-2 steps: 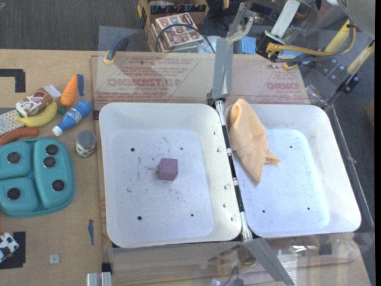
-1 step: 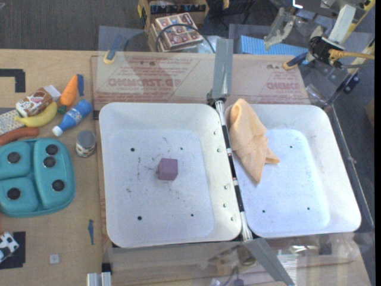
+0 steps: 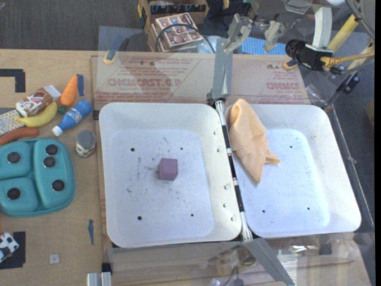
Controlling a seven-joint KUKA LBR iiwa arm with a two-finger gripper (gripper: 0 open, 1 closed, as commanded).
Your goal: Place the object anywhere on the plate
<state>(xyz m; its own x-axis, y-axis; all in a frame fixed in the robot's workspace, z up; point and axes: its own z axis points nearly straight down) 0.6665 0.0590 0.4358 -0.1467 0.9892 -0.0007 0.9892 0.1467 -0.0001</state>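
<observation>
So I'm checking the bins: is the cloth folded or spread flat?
Folded. The orange cloth lies bunched with overlapping creases along the right bin's left side.

The gripper (image 3: 256,31) hangs at the top of the view, above the bench's far edge — two fingers (image 3: 238,33) spread apart, nothing between them.

I log: two bins (image 3: 119,130), white plastic, smooth, left one scuffed; cube (image 3: 167,169) matt purple; cloth (image 3: 250,140) tan, soft, creased; bench (image 3: 47,70) pale wood; teal tray (image 3: 36,174) glossy plastic.
</observation>
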